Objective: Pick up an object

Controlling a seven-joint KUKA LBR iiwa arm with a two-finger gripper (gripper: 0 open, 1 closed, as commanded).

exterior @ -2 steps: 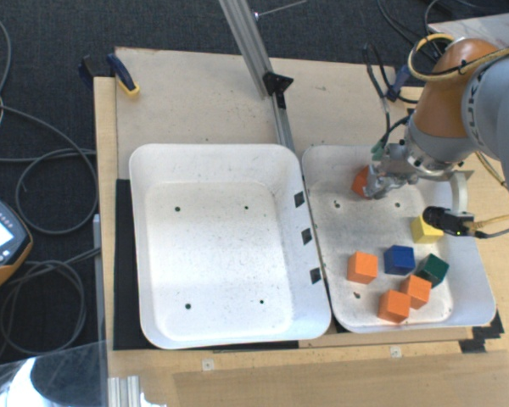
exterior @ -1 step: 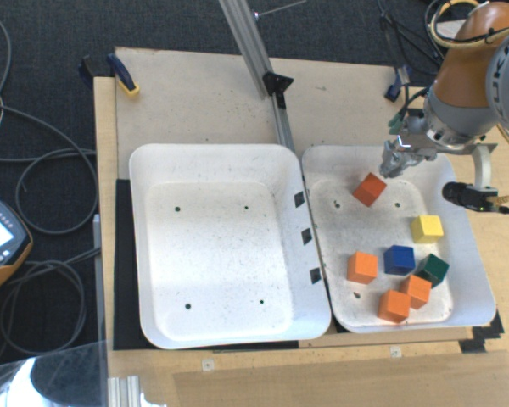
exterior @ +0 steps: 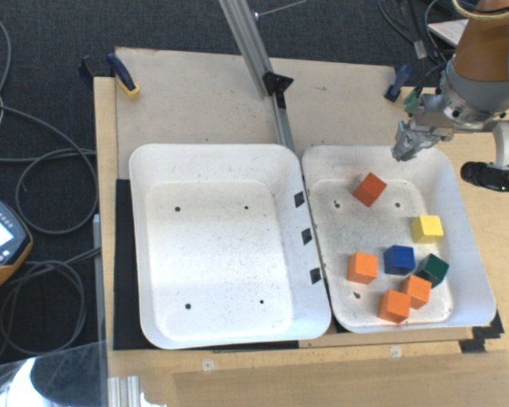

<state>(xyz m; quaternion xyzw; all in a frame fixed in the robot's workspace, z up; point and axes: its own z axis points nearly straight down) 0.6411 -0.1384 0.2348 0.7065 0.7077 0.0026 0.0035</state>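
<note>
Cube (exterior: pixel 370 188), orange, is found alone in the right bin's (exterior: pixel 458 305) far half, lying just left of and nearer than the gripper (exterior: pixel 405 150). Nothing is held; finger spacing cannot be told.

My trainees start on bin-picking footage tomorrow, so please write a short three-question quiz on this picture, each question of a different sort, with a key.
1. True or false: the yellow cube lies in the left bin.
2. How many orange cubes lie in the right bin?
3. Which cube lies nearest the gripper? A) the blue cube B) the lone orange cube at the bin's far end C) the dark green cube

Key
1. False: it lies in the right bin, near its right wall.
2. Four: one alone at the far end and three near the front, at and.
3. B
</note>
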